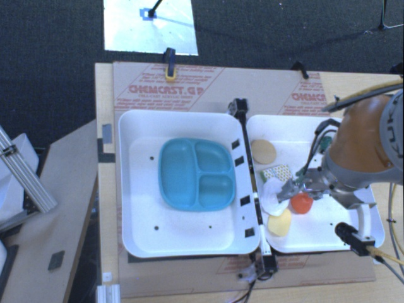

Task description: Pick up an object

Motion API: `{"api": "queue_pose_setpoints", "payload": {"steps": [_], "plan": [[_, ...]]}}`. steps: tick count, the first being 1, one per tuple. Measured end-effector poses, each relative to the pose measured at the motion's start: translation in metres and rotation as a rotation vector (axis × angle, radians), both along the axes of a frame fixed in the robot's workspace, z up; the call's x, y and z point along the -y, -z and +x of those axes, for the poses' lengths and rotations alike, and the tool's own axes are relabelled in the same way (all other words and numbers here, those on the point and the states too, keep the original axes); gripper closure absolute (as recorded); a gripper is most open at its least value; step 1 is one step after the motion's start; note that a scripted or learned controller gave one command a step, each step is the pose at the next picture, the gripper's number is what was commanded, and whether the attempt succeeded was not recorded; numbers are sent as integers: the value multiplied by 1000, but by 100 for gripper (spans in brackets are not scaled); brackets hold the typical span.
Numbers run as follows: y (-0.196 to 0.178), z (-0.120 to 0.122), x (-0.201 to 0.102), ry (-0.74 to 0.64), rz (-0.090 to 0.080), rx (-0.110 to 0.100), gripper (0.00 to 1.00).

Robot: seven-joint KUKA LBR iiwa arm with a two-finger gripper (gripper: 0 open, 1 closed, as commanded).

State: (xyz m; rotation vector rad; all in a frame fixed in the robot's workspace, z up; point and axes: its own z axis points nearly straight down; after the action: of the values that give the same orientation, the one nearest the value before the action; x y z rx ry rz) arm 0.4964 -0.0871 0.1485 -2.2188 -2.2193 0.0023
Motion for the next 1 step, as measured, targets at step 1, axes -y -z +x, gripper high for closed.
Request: {"api": "queue_pose_setpoints", "payload": {"steps": [1], "plan": [[56, -1, 1, 4, -8, 15, 0]]}}
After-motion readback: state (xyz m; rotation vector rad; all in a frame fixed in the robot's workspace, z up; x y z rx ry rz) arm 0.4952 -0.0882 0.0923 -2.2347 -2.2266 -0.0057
